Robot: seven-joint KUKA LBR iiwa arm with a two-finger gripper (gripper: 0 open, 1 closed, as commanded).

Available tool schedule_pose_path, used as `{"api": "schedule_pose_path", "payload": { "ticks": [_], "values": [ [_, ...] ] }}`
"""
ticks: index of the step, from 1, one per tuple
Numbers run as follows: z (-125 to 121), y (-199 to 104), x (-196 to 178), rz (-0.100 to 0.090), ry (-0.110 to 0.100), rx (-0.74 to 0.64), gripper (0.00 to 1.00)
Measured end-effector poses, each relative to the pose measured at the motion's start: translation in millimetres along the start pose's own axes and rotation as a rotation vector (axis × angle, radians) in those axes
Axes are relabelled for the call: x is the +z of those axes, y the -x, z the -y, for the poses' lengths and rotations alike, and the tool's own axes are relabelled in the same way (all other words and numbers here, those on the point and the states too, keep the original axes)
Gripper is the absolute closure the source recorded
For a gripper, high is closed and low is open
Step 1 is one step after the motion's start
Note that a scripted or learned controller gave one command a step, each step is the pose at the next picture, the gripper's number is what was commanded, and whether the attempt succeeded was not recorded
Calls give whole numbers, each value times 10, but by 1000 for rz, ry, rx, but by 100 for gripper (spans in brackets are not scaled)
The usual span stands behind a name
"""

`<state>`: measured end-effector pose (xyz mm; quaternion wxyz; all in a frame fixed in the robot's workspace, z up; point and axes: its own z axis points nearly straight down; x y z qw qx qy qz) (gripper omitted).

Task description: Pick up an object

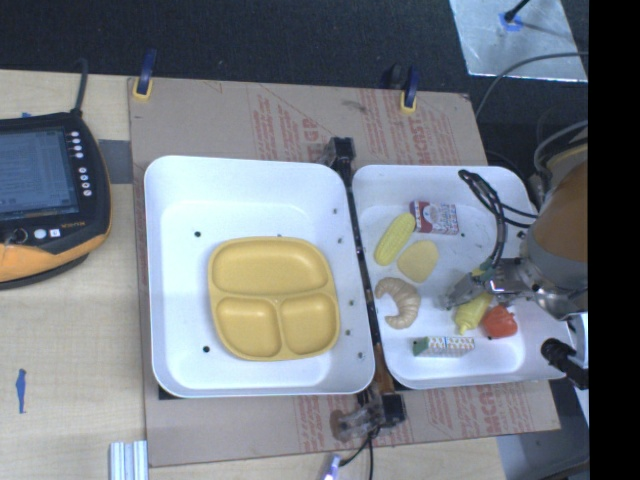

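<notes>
The right bin (505,368) holds several small items. A corn cob (394,238) and a pale yellow disc (418,260) lie near its middle, with a tan croissant (400,301) below them. A red-and-white carton (436,217) lies further back. A flat green-and-white tube (445,345) rests by the front wall. My gripper (468,291) reaches in from the right. It hangs low over a small yellow piece (470,316) beside a red tomato-like item (501,324). Its tip touches or nearly touches the yellow piece.
The left bin (180,268) holds a yellow divided plate (273,296). A black-and-orange control tablet (40,193) sits on the bench at far left. A black cable (485,193) loops over the right bin's back corner. Clamps (408,88) pin the cardboard at the back.
</notes>
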<state>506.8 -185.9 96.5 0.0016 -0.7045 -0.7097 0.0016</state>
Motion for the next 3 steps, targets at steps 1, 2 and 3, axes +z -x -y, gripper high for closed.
{"api": "schedule_pose_path", "payload": {
  "ticks": [1, 2, 3],
  "values": [
    [0, 12, -104, 2, -1, -5, 100],
    [-963, -354, 37, 0, 2, 1, 100],
    [-404, -1315, -960, 0, 2, 0, 100]
  ]
}}
